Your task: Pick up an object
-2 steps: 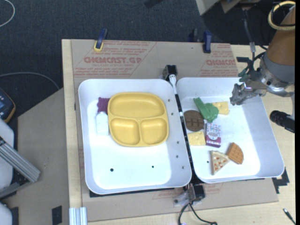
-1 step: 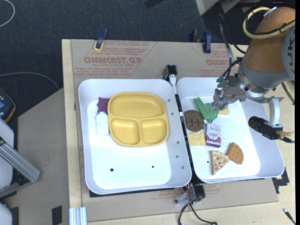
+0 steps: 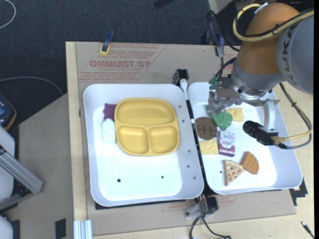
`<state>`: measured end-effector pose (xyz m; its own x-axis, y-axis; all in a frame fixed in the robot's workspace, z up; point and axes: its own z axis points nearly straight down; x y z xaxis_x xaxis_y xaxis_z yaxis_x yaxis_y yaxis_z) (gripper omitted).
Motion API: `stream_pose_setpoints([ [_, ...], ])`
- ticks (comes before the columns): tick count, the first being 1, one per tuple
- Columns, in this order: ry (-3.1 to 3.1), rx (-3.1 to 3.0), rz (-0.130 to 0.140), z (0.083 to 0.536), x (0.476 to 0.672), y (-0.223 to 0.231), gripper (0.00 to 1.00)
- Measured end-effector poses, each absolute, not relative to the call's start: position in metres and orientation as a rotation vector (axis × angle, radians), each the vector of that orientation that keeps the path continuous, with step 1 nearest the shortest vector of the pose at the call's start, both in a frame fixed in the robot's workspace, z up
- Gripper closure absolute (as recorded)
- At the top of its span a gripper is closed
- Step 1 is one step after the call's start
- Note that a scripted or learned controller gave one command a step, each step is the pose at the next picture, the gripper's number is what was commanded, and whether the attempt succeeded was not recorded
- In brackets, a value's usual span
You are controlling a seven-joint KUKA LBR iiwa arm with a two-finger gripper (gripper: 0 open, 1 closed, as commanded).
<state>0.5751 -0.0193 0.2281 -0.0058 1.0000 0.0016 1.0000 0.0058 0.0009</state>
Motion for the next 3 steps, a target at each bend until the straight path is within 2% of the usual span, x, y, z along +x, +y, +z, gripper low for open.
stream_pose_setpoints([
  [1,-2.225,-2.212,0.000,0.233,0.559,0.030,1.00],
  [2,-2.228,-2.216,-0.003,0.230,0.565,0.087,1.00],
  [3,-2.220,-2.220,0.001,0.235,0.557,0.081,1.00],
])
